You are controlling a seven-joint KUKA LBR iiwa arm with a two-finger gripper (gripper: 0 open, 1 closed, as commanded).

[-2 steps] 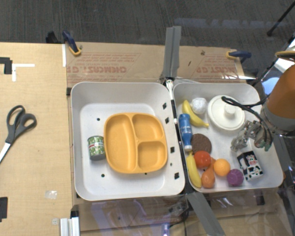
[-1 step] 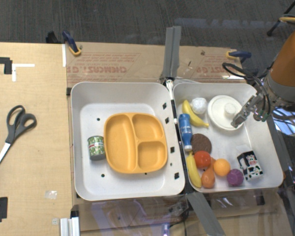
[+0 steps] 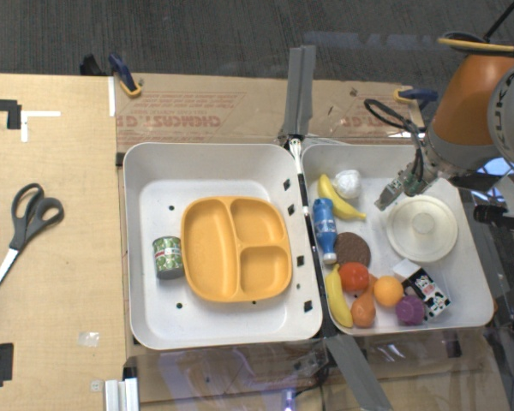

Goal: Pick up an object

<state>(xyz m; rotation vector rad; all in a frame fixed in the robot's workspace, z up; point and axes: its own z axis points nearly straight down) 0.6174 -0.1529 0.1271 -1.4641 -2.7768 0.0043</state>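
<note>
The gripper (image 3: 389, 197), whose grip cannot be told, is poised beside the light, stiff, slippery bowl (image 3: 422, 227); its rim is best pinched.

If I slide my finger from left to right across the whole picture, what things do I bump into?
Black-handled scissors → small green-labelled can → yellow divided plastic plate → blue plastic bottle → round white lid-like dish.
</note>
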